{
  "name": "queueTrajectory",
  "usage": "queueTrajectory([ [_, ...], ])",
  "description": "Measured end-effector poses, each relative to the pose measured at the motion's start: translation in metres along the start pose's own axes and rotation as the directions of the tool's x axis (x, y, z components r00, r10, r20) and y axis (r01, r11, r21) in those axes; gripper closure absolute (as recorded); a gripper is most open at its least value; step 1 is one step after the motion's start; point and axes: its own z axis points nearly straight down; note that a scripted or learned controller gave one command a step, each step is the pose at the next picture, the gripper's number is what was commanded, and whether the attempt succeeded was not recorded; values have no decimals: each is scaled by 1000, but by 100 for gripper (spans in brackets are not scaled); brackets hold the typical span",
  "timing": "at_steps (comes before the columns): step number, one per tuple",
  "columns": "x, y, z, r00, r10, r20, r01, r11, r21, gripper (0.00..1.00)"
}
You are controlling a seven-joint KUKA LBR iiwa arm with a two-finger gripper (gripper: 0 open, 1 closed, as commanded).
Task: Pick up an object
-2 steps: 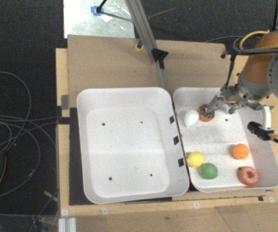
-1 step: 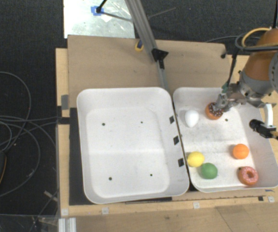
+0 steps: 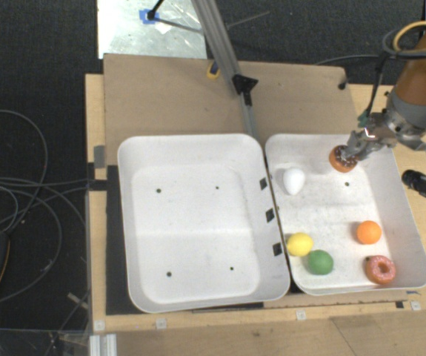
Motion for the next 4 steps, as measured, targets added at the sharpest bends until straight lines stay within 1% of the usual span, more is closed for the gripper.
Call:
queueTrajectory([
  [1, -5, 7, -64, 1000, -2, 0, 2, 1000, -1, 100],
  [2, -5, 8, -93, 1000, -4, -1, 4, 1000, 3, 100],
  [3, 46, 17, -93, 1000, -8, -4, 8, 1000, 5, 100],
  [4, 97, 5, -82, 1000, -7, -4, 7, 1000, 8, 100],
])
